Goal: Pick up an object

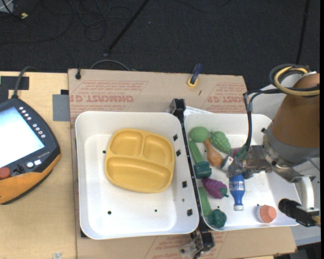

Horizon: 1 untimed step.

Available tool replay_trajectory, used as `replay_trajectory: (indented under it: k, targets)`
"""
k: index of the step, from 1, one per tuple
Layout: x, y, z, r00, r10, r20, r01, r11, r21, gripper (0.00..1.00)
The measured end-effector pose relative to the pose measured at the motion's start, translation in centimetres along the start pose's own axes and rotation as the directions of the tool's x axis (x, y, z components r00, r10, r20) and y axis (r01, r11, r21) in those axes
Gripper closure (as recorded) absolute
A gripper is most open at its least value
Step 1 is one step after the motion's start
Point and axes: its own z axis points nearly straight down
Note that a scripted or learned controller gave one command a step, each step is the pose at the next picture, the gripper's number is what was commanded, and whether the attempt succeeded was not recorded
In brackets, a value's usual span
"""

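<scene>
The surface carries two white bins side by side, and the arm leans in from the right edge, its bulk hanging over the right bin, so that is where the pick looks set to happen. The left bin holds a yellow divided plate sitting in its middle, well apart from the action. The right bin is crowded: toy vegetables lie bunched along its left wall, a long green piece running down that wall, a purple one below it, an orange carrot-like piece near the far side. The gripper sits low at the bin's middle, right above the small blue bottle, which lies pointing toward the near edge, its top end just at the gripper. Whether anything is grasped I cannot tell; the wrist hides that. An orange-red round piece rests by the near right corner
</scene>
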Motion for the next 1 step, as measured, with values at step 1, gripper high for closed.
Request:
replay_trajectory:
  k: [1]
  targets:
    - [6.86, 0.09, -5.28, 1.000, 0.000, 0.001, 0.000, 1.000, 0.004, 1.00]
